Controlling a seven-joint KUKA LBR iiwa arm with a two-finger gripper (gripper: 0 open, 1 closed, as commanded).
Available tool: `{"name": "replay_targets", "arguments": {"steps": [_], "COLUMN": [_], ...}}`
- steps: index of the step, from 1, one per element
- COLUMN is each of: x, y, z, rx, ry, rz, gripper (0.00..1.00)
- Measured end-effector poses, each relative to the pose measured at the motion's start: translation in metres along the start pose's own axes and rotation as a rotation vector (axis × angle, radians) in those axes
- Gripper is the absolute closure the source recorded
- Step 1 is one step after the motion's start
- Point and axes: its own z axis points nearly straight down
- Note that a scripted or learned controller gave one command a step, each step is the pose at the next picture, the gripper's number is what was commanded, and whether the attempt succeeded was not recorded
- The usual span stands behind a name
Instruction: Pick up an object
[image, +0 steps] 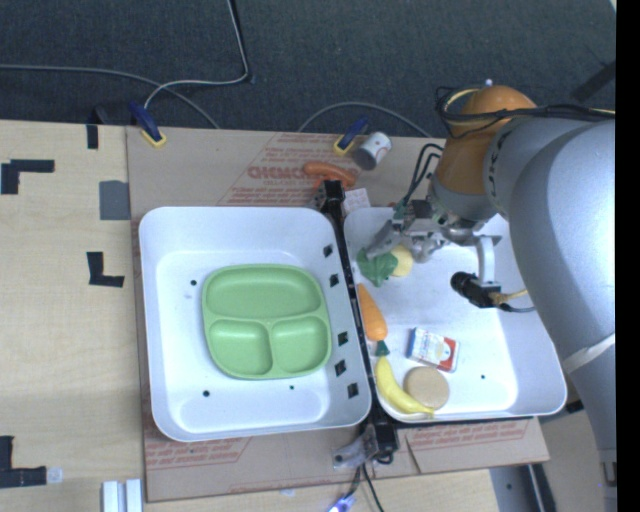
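- Green-and-yellow toy item (385, 266), apparently a leafy vegetable piece, lies at the 10 o'clock corner of the right bin (520, 385), close against the divider between the bins. It reads as the likely target, given the tool's position.
- Gripper (392, 245) sits directly over that item, reaching in from 3 o'clock. Its tips merge with the object at this angle; whether the jaws are released or clenched on it cannot be told.
- Progress, as a judgement: approach is complete, but the item appears to rest on the bin floor. No lift is evident. Grasp confirmation and raising remain outstanding.
- Other contents of the right bin: an orange carrot (372, 314) along the divider at 9 o'clock of the bin; a yellow banana (392, 390) and a tan round disc (427, 386) touching each other at 7 o'clock; a small red-and-white box (433, 349) just above the disc.
- Left bin (165, 330) holds a green divided plate (267, 320), roughly central.
- Arm (560, 240), grey with an orange band, covers the 3 o'clock side of the right bin.
- Both bins stand on a cardboard sheet (200, 170) over a pale wooden bench (60, 350); blue clips and a cable lie at 12 o'clock, with dark carpet beyond.
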Motion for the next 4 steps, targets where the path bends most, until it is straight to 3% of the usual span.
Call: {"name": "replay_targets", "arguments": {"steps": [1,2,3,4], "x": [-0.001,-0.001,0.016,0.017], "y": [0.000,0.000,-0.032,-0.053], "z": [-0.012,-0.012,-0.003,-0.001], "rx": [0.002,0.003,-0.007,-0.003], "ry": [-0.002,-0.002,-0.005,-0.001], "rz": [-0.002,-0.002,0.003,0.001], "gripper": [1.00,0.00,0.00,0.00]}}
